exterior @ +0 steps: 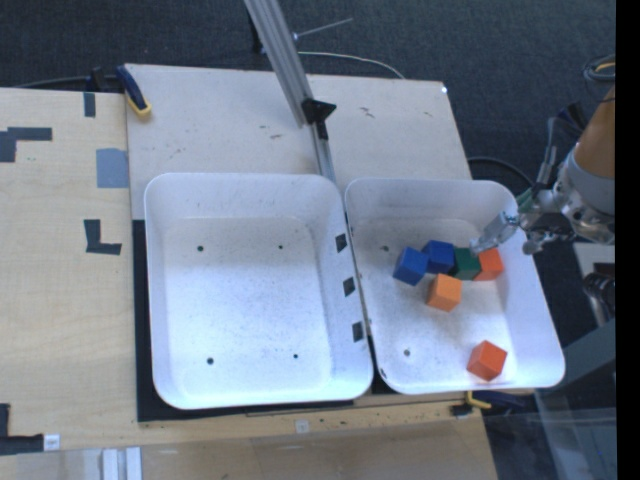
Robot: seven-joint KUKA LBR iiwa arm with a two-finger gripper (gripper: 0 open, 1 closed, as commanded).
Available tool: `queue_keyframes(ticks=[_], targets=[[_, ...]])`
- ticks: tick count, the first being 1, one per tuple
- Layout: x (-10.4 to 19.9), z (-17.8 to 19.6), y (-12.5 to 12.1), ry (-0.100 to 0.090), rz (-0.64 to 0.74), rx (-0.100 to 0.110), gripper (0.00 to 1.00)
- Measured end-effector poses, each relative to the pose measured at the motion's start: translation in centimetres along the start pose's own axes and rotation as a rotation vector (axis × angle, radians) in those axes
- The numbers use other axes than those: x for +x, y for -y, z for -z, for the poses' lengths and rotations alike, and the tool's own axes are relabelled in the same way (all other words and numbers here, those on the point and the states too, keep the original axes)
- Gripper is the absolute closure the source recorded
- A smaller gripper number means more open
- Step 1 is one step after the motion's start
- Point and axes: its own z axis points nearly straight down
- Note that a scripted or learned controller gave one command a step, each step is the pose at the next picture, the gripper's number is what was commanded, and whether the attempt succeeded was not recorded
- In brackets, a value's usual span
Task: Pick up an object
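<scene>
Several small blocks lie in the right bin (430, 186). Two blue blocks (424, 262), a green block (466, 263) and a red-orange block (490, 264) sit bunched together near the bin's right wall. Just below them is an orange block (445, 292). A second red-orange block (487, 359) rests alone near the front right corner. My gripper (497, 233) reaches in over the bin's right rim, slanting down toward the green and red-orange blocks. Its tip is just above them, and nothing is seen held.
The left bin (240, 184) stands beside the right one, sharing a middle wall. A slanted metal pole (285, 58) rises behind the bins. A blue and yellow clamp (133, 90) lies at the back left. Cables and arm hardware (590, 198) crowd the right side.
</scene>
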Motion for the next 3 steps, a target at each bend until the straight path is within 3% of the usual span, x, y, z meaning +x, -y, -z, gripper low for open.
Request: queue_keyframes(ticks=[1,2,3], targets=[[5.5,-10.7,-3.1,0.008,-0.002,-0.028,0.0],[7.4,-11.6,-2.8,0.007,-0.001,-0.025,0.0],[7.6,-13.3,3.2,0.002,-0.003,0.0,0.0]])
